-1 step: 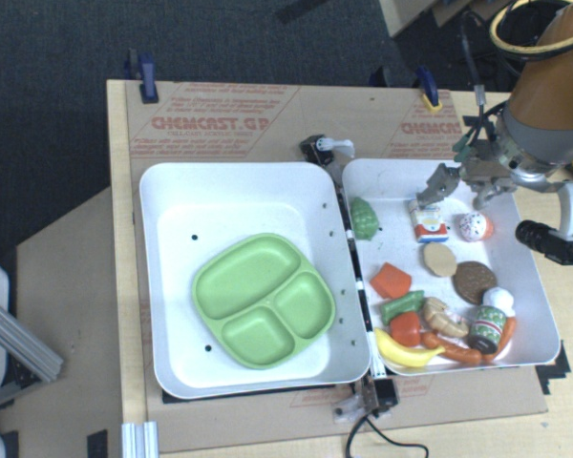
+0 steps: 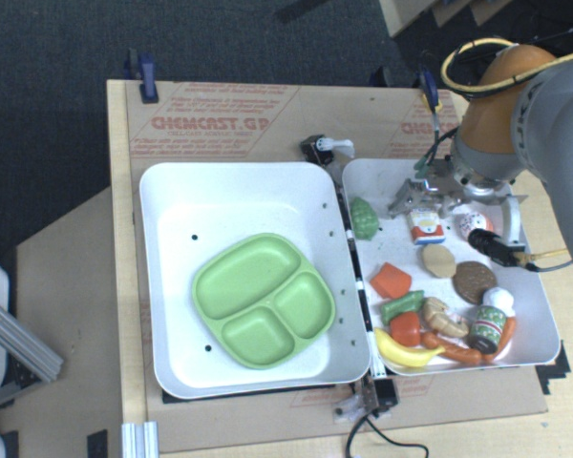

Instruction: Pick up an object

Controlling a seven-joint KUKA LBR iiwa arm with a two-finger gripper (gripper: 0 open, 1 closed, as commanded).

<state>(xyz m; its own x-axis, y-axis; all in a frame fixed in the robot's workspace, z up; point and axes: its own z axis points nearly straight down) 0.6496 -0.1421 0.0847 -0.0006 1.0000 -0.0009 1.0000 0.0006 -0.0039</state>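
Across the desk (image 2: 220,122), two shallow white bins sit side by side, their inner rims touching along the middle. Left of that seam, the left bin (image 2: 172,208) holds a green divided tray (image 2: 263,299) lying tilted near its centre, with bare white floor all round it and the widest open stretch toward the far rim. Right of the seam, the right bin (image 2: 382,175) is crowded along its near half: a green leafy toy (image 2: 364,219) beside the seam, an orange-red wedge (image 2: 392,280), a green pepper piece (image 2: 402,305), a tomato (image 2: 406,328), a banana (image 2: 408,353), a tan oval (image 2: 439,260), a brown disc (image 2: 475,281) and a small can (image 2: 487,330). The grey arm (image 2: 544,113) bends down over the bin's far part, and the gripper (image 2: 428,198) hangs just above a small red-and-white carton (image 2: 426,228). Whether the fingers are apart or together cannot be told.
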